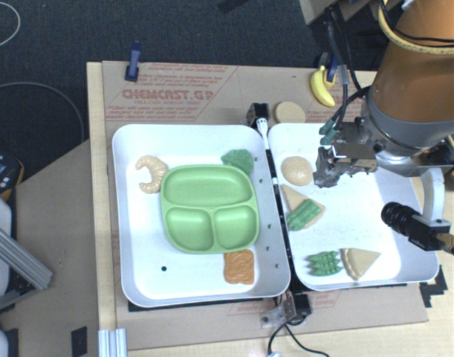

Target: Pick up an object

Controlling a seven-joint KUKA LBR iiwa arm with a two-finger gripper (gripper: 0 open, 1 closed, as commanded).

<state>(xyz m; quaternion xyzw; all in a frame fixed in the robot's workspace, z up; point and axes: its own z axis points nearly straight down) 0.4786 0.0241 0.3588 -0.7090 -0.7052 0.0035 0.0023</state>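
the landmark taken is the green divided tray [209,216], which lies in the left white bin [130,222]. touching the tray's left upper corner is a pale croissant piece [151,172]; at its upper right corner sits a dark green leafy piece [239,159]; just below its lower right compartment lies an orange-brown waffle piece [240,266]. to the right of the tray, across the divide, is the right white bin [375,207]. in that bin, nearest the tray, a beige round bun [296,171] lies level with the tray's upper edge, with a tan wedge [289,197] and a green pea pod [304,215] just below it, the pod overlapping the wedge. further down and right of the tray, a second green pod [323,262] touches a tan triangular wedge [360,261]. the gripper [325,177] hangs just right of the bun, close to it, with nothing seen between the jaws; whether the jaws are open or closed cannot be told. beyond the bins, up and right of the tray, a yellow banana [322,88] and a beige disc [290,112] rest on the surface [182,95].
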